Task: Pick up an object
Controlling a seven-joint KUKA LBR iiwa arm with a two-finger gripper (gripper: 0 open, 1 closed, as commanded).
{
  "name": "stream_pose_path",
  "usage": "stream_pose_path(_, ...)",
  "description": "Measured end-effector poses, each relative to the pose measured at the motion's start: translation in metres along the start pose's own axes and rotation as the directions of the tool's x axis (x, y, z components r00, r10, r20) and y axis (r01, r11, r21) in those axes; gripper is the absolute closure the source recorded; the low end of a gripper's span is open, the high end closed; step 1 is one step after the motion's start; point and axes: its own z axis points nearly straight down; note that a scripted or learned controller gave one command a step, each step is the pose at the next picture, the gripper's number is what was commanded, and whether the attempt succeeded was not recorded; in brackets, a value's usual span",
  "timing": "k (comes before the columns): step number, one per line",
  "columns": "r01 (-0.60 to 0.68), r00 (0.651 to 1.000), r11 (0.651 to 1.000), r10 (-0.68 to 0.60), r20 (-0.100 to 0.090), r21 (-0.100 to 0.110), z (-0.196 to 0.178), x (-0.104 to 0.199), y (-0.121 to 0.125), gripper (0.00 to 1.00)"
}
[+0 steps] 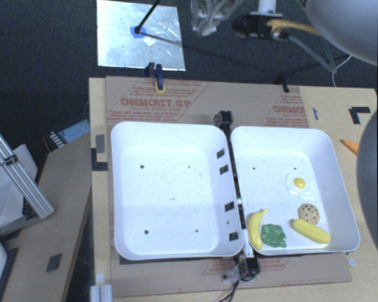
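i see the gripper [214,15] blurred at the far edge, its state i cannot tell. in the right bin [331,154], near side: banana [255,228], leaf [273,235], corn [310,230], cookie [308,212], egg [299,183].

Two white bins on a tan bench [195,91] printed w/ red lettering. Left bin [121,177]: plain white w/ small dark dots. Right bin [331,153], near its front edge: yellow banana [256,229], green leafy piece [273,235], yellow corn cob [311,231], light-brown cookie [308,212] w/ darker specks, white fried egg [299,184] w/ yellow yolk. Black clips [225,170] along the seam btwn bins. Dark blue-grey floor [47,59]; silver sheet [140,35] w/ blue tape at top.
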Motion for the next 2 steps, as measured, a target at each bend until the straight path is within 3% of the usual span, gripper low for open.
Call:
stream_pose_path(1, 0.007, 1.000, 1.000, -0.007, 0.002, 0.014, -0.001, 0.003, 0.000, 1.00)
stream_pose_path(2, 0.000, 1.000, 0.999, -0.001, 0.008, 0.035, 0.306, -0.006, -0.008, 1.00)
